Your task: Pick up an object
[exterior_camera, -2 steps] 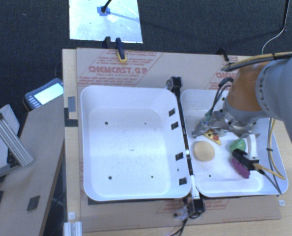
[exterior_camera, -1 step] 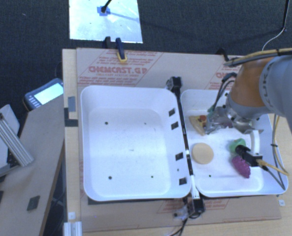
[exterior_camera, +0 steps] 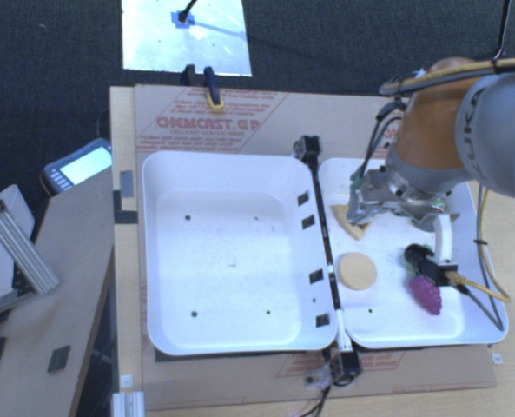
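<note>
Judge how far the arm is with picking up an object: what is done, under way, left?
Done: the gripper is down in the right bin, over a tan wedge. Under way: the grasp, it seems; a grip can't be confirmed. Left: the lift. The round tan disc and purple object lie apart on the bin floor.

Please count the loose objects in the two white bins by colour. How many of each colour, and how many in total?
Tan: 2 (round disc, wedge piece)
Purple: 1 (lumpy object)
Total: 3, all in the right bin
</note>
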Controlling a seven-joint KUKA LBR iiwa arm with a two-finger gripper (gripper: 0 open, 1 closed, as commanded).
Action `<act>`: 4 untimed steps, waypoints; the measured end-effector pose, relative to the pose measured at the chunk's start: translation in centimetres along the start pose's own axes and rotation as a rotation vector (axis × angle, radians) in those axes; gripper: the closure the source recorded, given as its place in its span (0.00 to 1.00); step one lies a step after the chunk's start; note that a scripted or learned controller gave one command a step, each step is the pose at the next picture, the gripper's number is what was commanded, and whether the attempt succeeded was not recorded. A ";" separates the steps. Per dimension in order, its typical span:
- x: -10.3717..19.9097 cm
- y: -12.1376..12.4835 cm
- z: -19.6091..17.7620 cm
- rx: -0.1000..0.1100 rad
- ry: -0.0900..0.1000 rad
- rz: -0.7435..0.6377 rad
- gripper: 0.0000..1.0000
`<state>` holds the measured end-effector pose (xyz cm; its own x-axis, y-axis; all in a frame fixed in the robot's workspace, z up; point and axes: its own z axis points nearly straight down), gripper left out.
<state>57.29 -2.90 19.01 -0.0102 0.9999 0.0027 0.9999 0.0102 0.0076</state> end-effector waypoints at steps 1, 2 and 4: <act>5.2 0.1 -8.6 -0.004 0.000 -0.001 1.00; 7.2 -1.0 -19.6 -0.007 0.000 0.003 1.00; 20.0 -1.6 -34.9 -0.002 0.003 -0.002 1.00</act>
<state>55.23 16.93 53.98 -0.0122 0.9999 0.0055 0.9999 0.0122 0.0099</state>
